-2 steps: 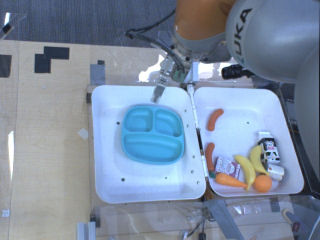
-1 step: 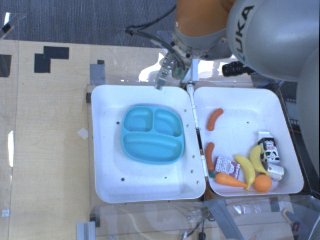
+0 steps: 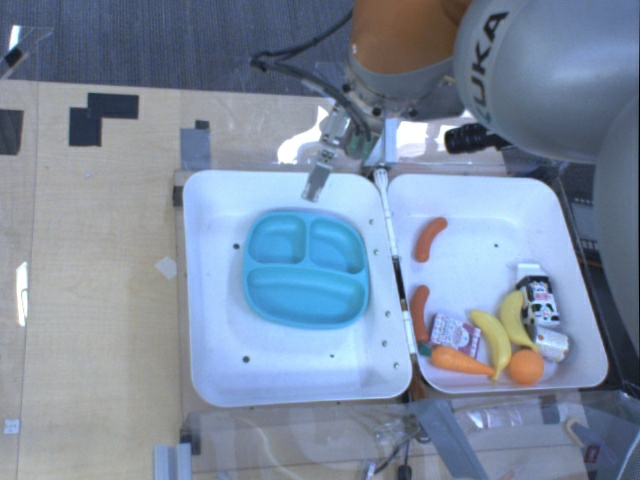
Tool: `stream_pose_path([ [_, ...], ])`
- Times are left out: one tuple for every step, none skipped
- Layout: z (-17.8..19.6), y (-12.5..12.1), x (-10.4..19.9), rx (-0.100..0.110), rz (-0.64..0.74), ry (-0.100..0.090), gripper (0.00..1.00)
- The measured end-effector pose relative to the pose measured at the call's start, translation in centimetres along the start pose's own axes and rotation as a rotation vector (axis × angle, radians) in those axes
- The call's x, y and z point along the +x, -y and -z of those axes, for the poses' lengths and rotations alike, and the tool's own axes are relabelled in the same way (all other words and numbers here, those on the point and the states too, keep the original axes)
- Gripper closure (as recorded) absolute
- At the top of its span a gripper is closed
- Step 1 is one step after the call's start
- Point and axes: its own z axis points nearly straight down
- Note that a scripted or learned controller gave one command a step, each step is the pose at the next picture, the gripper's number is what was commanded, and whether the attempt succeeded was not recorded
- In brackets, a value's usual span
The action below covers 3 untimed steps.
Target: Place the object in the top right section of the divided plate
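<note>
A light blue divided plate (image 3: 305, 270) lies in the middle of the left white bin (image 3: 215, 298). Its top right section (image 3: 336, 249) holds nothing. My gripper (image 3: 330, 163) hangs over the far edge of the left bin, just above and behind the plate, near the divider between the bins. I see no object in it. The food items lie in the right bin (image 3: 500, 213): an orange-red sausage (image 3: 431, 238), a second sausage (image 3: 419, 309), a carrot (image 3: 460, 361), two bananas (image 3: 497, 334), an orange (image 3: 526, 366), a small pink carton (image 3: 456, 333) and a cow-print milk carton (image 3: 540, 304).
The rim between the two bins (image 3: 392, 258) runs just right of the plate. The arm's big grey and orange body (image 3: 470, 28) covers the far right. Wooden bench (image 3: 90, 268) lies left of the bins.
</note>
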Motion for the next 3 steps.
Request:
stream_pose_path([
  [0.79,-0.13,-0.13,-0.002,0.001,0.002,1.00],
  [0.79,-0.12,-0.13,-0.002,0.001,0.001,0.00],
  [1.63,-0.26,-0.27,-0.005,0.002,0.003,1.00],
])
